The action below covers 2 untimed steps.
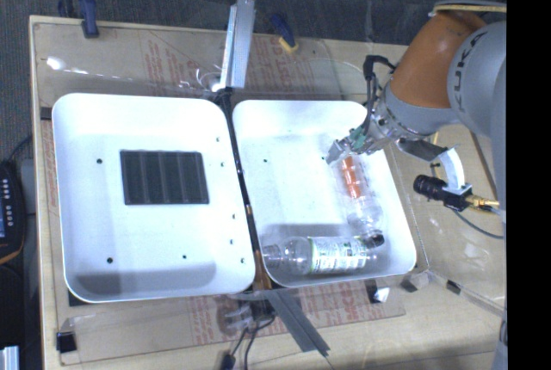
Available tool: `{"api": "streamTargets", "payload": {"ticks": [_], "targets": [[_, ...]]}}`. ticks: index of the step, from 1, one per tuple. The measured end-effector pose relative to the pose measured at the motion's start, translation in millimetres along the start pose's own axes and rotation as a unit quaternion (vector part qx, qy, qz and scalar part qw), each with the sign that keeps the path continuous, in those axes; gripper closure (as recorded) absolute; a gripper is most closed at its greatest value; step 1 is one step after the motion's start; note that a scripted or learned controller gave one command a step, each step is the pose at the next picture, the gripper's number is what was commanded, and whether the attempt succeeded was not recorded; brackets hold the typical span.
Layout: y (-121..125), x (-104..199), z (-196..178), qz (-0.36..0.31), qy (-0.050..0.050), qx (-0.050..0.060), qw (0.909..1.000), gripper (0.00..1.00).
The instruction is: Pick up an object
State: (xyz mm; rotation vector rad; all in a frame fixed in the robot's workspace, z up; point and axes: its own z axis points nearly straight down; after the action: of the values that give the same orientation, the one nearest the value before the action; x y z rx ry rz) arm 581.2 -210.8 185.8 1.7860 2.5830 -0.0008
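Observation:
In the right bin (284, 123) lie two clear plastic bottles. One with an orange label (355, 188) lies along the right wall, its black cap toward the front. The other, with a pale green-and-white label (323, 254), rests along the front wall. My gripper (351, 143) hangs low over the far end of the orange-labelled bottle, close to it or touching it. The left bin (86, 127) holds a dark grey ribbed rectangular block (164, 177), lying flat near the middle.
A metal bar (238, 46) stands upright at the back where the two bins meet. Blue clamps (86, 11) grip the bench's far edge. The grey arm with its orange band (439, 58) reaches in over the right bin's far right corner.

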Motion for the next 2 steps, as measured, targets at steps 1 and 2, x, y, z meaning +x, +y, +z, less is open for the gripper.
{"api": "streamTargets", "payload": {"ticks": [1,2], "targets": [[0.0,0.1,0.0,0.000,0.000,0.000,1.0000,0.00],[6.3,-0.5,8.8,-0.014,0.000,0.000,0.9999,0.00]]}}
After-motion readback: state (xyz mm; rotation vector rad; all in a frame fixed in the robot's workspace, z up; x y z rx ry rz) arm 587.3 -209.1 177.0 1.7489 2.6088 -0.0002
